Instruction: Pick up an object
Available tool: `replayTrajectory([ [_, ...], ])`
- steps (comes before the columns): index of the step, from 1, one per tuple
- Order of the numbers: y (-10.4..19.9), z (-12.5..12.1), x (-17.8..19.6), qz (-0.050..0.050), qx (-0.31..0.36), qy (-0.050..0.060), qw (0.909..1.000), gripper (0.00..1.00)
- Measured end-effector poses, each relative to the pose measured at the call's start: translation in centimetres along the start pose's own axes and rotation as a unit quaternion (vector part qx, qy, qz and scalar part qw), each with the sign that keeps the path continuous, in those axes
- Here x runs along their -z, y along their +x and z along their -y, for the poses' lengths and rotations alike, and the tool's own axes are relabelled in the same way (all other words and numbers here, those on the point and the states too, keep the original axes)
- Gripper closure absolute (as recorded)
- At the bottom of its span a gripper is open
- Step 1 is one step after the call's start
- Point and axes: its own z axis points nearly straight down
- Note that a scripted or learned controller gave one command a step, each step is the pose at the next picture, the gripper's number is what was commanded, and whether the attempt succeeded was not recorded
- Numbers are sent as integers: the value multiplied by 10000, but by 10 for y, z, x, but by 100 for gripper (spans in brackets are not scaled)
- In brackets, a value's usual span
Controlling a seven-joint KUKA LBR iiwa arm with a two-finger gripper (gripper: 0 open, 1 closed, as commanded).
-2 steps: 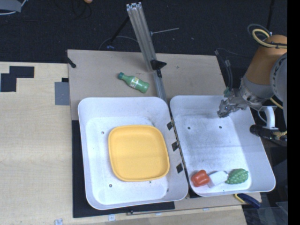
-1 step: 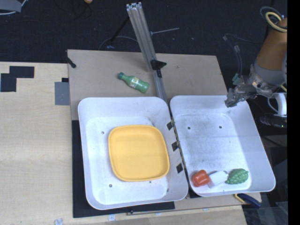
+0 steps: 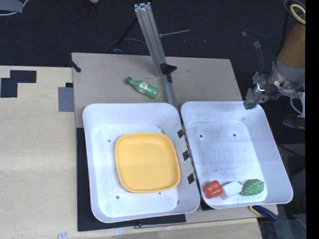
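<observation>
Camera view: we see the gripper (image 3: 250, 102) at the far right corner of the right bin (image 3: 279, 153), hanging just over the rim. We cannot tell how far it is open, and we see nothing in it. Candidate objects sit at that bin's near edge, well apart from the gripper: red pepper (image 3: 213, 188), white block (image 3: 231, 188) and green bumpy piece (image 3: 252, 187), side by side. The left bin (image 3: 97, 133) carries a yellow plate (image 3: 147, 162) at its middle. A green bottle (image 3: 142, 87) lies on the bench beyond the left bin's far edge.
</observation>
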Motion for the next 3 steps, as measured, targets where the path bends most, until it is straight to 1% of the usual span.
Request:
replayTrajectory([
  [2,112,3,-12,-10,22,16,10000,100],
  [3,156,1,-12,-4,17,17,10000,100],
])
